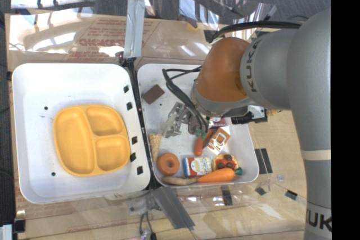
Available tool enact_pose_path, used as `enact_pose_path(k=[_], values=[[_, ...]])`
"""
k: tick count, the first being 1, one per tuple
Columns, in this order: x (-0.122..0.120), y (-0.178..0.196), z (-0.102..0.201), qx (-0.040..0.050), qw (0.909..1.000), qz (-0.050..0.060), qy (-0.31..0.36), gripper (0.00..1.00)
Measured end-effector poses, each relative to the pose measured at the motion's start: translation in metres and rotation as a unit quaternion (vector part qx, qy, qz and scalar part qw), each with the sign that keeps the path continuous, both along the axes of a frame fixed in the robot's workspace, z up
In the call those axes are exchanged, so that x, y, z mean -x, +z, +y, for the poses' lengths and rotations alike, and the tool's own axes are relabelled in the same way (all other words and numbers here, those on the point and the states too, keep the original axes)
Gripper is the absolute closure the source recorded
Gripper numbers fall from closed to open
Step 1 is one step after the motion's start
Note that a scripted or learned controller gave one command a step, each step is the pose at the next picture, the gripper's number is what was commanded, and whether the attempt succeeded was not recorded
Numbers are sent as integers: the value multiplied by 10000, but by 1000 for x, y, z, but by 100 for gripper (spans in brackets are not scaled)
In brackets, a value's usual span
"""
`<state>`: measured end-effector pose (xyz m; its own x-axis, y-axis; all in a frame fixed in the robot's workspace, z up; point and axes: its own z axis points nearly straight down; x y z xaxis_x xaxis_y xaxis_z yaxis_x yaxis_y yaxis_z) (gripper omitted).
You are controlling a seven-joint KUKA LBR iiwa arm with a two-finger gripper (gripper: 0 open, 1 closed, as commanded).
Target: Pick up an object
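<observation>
My gripper (181, 122) hangs low in the right bin (247, 149), near its middle, below the orange wrist band. Its metal fingers (171, 128) stand open and nothing shows between them. Just right of it lies a small orange carrot-like piece (198, 145) beside a white and orange carton (218, 139). A brown square tile (152, 94) lies up and left of the gripper. Along the near wall sit a brown donut (167, 164), a small juice box (198, 166), a long carrot (216, 176), a beige stick (179, 180) and a dark red and yellow toy (226, 162).
The left bin (34, 87) holds a yellow divided plate (90, 139). A tan ridged piece (154, 146) lies by the right bin's left wall. The arm's grey body (292, 76) covers the right bin's far right part. Cables (174, 73) loop above the gripper.
</observation>
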<state>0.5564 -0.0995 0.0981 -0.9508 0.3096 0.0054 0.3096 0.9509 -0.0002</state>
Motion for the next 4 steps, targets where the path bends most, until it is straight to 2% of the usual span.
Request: enact_pose_path(k=[1,2,3,4], values=[[17,43,-107,27,9989,-37,469,100],[16,41,-103,10,9988,-31,499,0],[9,-6,-71,9,9995,-44,297,0],[-61,-7,-52,2,9989,-37,462,0]])
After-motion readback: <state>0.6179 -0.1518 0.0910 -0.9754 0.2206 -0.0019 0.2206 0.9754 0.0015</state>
